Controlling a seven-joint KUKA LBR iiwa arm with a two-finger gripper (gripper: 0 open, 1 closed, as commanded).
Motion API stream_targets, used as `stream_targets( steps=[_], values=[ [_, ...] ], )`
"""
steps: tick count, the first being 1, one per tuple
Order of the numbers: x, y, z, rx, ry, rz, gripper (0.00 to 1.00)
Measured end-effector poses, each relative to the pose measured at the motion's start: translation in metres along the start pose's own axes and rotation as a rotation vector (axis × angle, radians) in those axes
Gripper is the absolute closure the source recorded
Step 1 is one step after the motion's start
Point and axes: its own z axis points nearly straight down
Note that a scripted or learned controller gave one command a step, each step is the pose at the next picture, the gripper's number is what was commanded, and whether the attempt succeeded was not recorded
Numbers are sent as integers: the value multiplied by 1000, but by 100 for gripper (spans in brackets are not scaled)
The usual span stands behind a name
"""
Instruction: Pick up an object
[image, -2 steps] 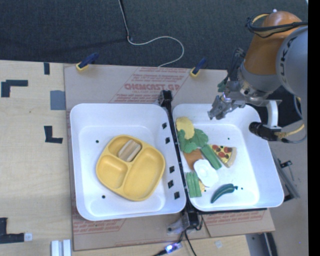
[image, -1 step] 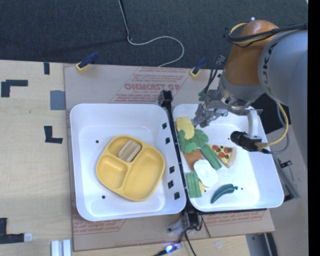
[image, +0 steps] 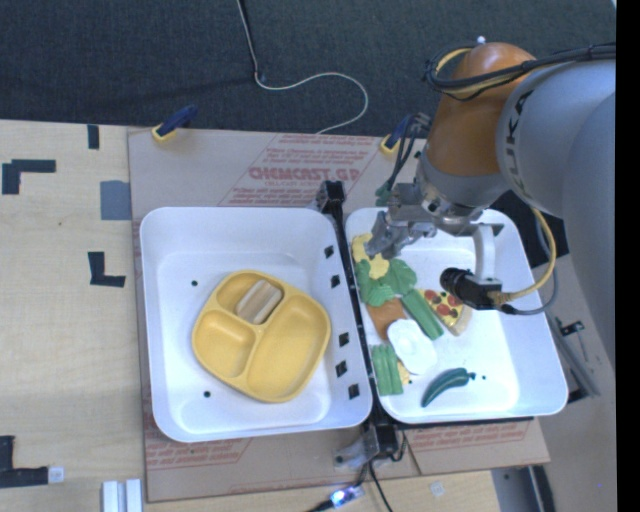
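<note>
In the right bin (image: 520, 395) lies a heap of toy food: a green leafy piece (image: 383, 283), a yellow piece (image: 377, 268), a pizza slice (image: 449, 308), a white piece (image: 412, 343), a green pepper (image: 446, 383) and a striped green piece (image: 386, 367). My gripper (image: 384, 240) hangs low over the bin's upper left part, right above the yellow and green pieces. No object shows between its fingers. The arm covers the bin's far side.
The left bin (image: 170, 270) holds a yellow divided plate (image: 290, 350) with a tan piece (image: 259, 299) in its upper compartment. Black clips line the wall between the bins (image: 345, 300). A white cable (image: 300, 80) lies on the dark floor behind the bench.
</note>
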Motion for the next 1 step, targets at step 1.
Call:
stream_targets(
  steps=[1],
  values=[
    [-11, 6, -7, -1, -1, 3, 100]
  ],
)
